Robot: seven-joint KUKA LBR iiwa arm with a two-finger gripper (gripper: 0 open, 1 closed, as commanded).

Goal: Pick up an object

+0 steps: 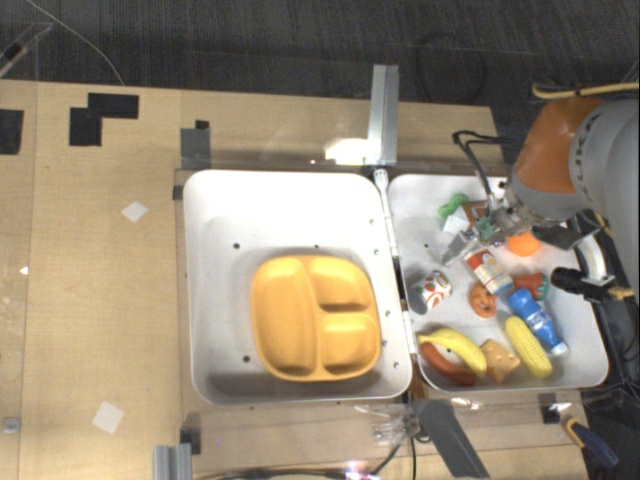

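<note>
Camera view, from above: my grey arm (600,158), with its orange band, reaches in from the right over the far part of the right bin (420,203). My gripper (478,230) hangs low above the cluttered toys there, its tip pointing left and toward the near side. Whether it is released or clenched, I cannot tell; the tip blurs into the items beneath it.

The left bin (215,268) holds a yellow divided plate (315,316), lying flat toward its near right.

In the right bin, a corn cob (528,346) lies near the right wall, its long axis running from far-left to near-right. Just beside it on the right, a blue bottle (535,318) lies along the same slant. A banana (452,347) curves along the near edge, its length running left to right. A small white and orange ball (433,290) sits near the left wall. An orange round piece (522,244) lies just right of my gripper, and a green piece (453,207) just beyond it on the far side.
</note>
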